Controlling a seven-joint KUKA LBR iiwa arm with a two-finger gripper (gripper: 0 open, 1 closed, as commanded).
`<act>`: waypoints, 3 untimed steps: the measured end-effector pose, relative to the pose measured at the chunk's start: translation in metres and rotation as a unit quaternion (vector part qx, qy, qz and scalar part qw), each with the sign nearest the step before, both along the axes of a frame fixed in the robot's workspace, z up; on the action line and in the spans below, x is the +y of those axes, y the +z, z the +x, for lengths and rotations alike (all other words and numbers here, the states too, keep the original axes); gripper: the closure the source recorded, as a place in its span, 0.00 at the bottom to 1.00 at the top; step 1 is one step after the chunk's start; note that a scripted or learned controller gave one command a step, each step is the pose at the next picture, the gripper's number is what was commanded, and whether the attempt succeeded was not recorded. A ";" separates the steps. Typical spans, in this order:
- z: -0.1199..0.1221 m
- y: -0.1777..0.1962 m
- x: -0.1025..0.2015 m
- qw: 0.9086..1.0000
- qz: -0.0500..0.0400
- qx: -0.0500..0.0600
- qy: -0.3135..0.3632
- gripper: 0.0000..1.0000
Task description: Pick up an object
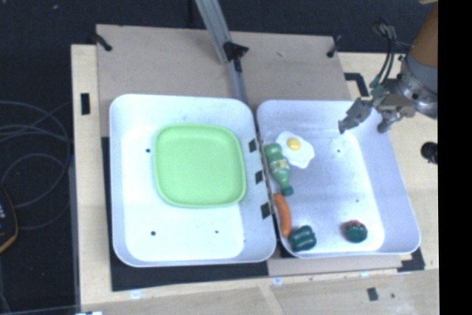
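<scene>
Near the front edge of the right bin [383,181] lie a green pepper [302,237] and a red-green ball [355,231], with a carrot [282,212], a green bottle [277,166] and a fried egg [295,148] along its left wall. Over the bin's far right corner the end effector [366,119] hangs released, its fingers spread and grasping nothing. A green plate [199,165] lies in the left bin [129,173].
</scene>
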State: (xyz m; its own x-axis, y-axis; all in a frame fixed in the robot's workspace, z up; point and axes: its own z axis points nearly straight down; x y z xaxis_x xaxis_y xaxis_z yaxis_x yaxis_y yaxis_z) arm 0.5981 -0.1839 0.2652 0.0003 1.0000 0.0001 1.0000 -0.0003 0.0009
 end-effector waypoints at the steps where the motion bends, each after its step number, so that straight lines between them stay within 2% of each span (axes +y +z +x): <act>1: -0.001 -0.042 0.002 1.000 0.000 0.002 0.000 0.00; 3: 0.003 -0.140 0.010 1.000 0.000 0.002 0.000 0.00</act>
State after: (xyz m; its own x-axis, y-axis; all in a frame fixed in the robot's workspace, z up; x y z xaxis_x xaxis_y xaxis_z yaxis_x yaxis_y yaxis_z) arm 0.6011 -0.1743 0.1253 0.0000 1.0000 0.0004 1.0000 0.0000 -0.0040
